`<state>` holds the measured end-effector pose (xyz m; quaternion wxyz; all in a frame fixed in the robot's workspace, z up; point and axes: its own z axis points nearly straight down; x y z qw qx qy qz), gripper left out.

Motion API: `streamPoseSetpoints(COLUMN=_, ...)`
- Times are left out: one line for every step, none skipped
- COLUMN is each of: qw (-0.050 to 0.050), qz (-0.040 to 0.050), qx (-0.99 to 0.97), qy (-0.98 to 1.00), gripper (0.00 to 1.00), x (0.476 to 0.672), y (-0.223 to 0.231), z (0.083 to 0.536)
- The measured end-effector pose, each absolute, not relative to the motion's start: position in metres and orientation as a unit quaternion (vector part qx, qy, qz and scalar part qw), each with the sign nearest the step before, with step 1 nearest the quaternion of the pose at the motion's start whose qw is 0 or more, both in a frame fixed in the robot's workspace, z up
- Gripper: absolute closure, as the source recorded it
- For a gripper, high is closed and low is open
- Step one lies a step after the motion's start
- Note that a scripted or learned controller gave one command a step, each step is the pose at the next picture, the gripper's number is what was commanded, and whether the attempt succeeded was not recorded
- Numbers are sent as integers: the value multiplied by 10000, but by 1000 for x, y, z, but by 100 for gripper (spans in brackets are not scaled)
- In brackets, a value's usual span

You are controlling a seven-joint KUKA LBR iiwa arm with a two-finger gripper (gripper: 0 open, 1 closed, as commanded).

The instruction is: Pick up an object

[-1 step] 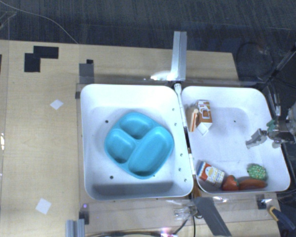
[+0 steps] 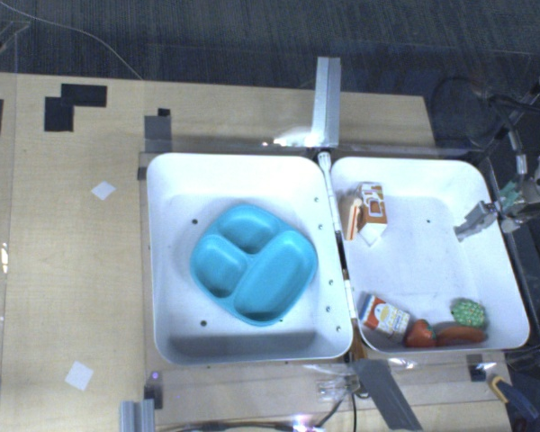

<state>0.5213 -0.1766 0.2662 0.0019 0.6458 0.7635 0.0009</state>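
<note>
Small carton (image 2: 371,211) lies in right bin (image 2: 432,183), top-left area, long axis roughly up-down in view. Gripper (image 2: 472,221) sits at the bin's right side, carton lies leftward from it. We can't tell the jaws' state.

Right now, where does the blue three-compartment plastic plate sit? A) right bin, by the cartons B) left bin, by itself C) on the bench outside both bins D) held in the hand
B: the blue three-compartment plastic plate lies flat in the left white bin, nothing else with it; the small cartons and toy food sit in the right white bin.
</note>
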Motion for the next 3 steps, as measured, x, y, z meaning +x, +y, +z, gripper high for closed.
streamPoseSetpoints(qw=-7, qz=0, qx=7136, qy=7005, gripper=0, x=488, y=-119, z=129)
streamPoseSetpoints(qw=40, qz=33, qx=7046, qy=7096, gripper=0, x=557, y=-105, z=89)
streamPoseSetpoints(qw=-189, qz=-135, qx=7060, qy=7078, gripper=0, x=585, y=-85, z=97)
